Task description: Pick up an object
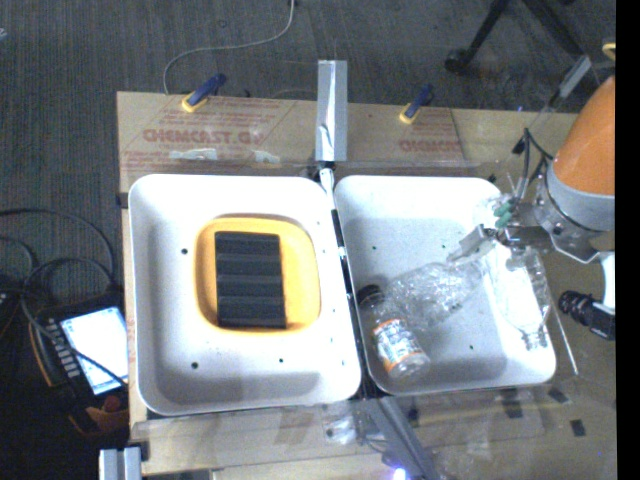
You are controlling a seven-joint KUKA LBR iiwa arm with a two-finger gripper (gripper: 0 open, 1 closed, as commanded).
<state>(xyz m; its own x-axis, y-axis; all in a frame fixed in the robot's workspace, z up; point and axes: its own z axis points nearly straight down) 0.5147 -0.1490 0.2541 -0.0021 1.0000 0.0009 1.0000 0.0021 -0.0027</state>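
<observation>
A crushed clear plastic bottle (432,290) lies in the middle of the right bin (420,203). Its black cap (368,295) and orange-and-white label (396,344) are toward the bin's front left. Another clear bottle (522,306) rests along the same bin's right wall. In the left bin (160,218), a yellow tray (208,268) holds a black ribbed block (250,278). My gripper (492,234) hangs over the right bin's right side, just above the upper end of the crushed bottle. The grey wrist and orange band (592,153) sit behind it.
A grey divider post (331,108) stands at the back between the bins. Two blue-and-yellow clamps (203,91) (417,102) grip the cardboard behind them. Cables and a tablet (90,343) lie on the floor to the left. Chair legs (510,13) are at the back right.
</observation>
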